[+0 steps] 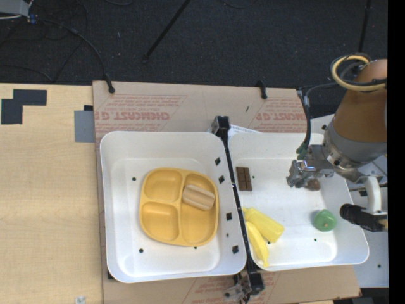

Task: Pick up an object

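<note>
While the arm [357, 116] hung over the right bin [354, 258] from about 3 o'clock, its gripper [302, 176] sat low near that bin's upper middle, with nothing under it but bare white floor as far as I could see. Honestly couldn't tell how wide it was spread or whether it had anything in it; it was just a dark metallic blur at that angle.

Candidates in that bin: a green ball-ish object [324, 220] down at roughly 5 o'clock from the gripper, near but not touching; a small brown chocolate-looking bar [243, 178] off at 9 o'clock by the divider; and a yellow banana-like toy [261, 232] at about 7 o'clock, tucked against the divider. Over in the left bin [117, 170] sat a yellow sectioned plate [161, 215] with a tan bread-like piece [199, 197] on it.

My worry: if it closed right there, it'd grab air, since nothing sat between the tips. The green thing also looked round enough to roll away if nudged off-centre.
</note>
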`<state>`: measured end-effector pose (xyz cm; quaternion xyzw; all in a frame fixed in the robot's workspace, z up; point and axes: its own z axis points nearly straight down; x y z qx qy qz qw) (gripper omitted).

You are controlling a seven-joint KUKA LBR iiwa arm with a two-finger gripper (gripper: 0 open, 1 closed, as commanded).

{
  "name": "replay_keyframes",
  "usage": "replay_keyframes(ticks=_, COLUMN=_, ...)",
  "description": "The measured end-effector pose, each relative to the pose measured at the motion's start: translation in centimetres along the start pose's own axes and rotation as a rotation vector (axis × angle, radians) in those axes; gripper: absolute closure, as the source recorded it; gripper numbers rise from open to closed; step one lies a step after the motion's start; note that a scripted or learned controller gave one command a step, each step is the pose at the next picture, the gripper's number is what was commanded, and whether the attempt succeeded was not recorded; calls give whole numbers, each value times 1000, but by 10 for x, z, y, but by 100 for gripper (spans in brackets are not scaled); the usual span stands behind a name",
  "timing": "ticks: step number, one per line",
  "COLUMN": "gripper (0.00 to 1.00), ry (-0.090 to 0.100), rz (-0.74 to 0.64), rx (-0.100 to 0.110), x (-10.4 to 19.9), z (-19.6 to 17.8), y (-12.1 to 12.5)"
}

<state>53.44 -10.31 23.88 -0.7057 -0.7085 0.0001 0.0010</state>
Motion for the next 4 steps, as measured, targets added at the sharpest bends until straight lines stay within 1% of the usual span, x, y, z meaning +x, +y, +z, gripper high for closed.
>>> replay_keyframes(ticks=1, gripper=100, ry=0, rz=3, rx=3, x=55, z=-5, y=-5)
replay_keyframes(ticks=2, gripper=100, ry=0, rz=1, rx=2, x=102, z=-9, y=-2)
replay_keyframes(ticks=3, gripper=100, ry=-1, rz=1, rx=5, x=155, z=8, y=-6)
replay_keyframes(ticks=4, gripper=100, ry=-2, rz=1, rx=4, x=197, z=15, y=-5)
